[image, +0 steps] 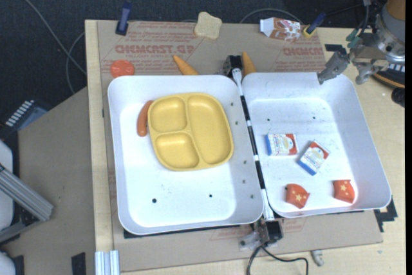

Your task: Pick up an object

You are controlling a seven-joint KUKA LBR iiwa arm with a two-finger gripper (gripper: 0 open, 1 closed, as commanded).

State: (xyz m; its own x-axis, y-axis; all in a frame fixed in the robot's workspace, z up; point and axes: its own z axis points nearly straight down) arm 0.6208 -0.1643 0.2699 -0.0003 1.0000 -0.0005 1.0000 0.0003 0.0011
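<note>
Cartons: two small ones, white carton and blue-edged carton, sit mid right bin, just beside each other; two red pieces near the front wall. All lie well toward the front-left of the gripper, which hangs over the bin's far right corner. Fingers look spread, nothing between them. Nearest target: blue-edged carton, long axis diagonal.

Yellow divided plate in left bin, w/ a sausage touching its left edge. Behind bins on the board: bread slice, carrot, blue clip, small carton.
</note>
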